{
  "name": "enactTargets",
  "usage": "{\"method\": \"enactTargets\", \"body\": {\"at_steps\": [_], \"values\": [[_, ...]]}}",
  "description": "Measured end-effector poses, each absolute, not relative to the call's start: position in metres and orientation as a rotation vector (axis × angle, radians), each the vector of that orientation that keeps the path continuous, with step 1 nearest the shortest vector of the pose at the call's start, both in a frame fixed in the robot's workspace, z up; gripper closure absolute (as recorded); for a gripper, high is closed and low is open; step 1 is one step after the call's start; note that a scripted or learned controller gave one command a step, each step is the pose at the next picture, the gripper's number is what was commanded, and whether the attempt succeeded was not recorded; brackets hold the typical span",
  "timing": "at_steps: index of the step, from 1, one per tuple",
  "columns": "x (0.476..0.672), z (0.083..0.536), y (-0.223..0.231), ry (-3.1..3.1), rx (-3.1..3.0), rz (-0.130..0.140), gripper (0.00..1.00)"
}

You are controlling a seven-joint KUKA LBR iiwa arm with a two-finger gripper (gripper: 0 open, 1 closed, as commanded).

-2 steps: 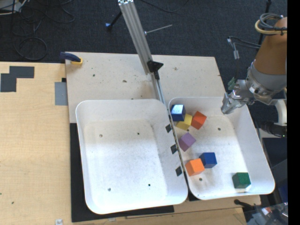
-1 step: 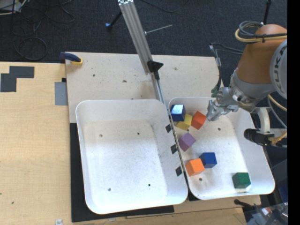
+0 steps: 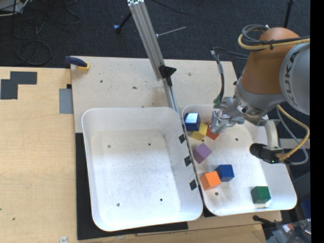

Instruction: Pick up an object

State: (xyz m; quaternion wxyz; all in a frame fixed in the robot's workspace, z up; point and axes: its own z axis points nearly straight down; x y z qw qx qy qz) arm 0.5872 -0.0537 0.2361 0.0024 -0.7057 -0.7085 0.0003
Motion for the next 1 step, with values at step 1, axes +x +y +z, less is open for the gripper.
{"method": "enactTargets", "body": {"at_steps": [1], "values": [[0.5577, 0.2360, -0.0036, -2.221, -2.214, 0.004, 1.00]]}}
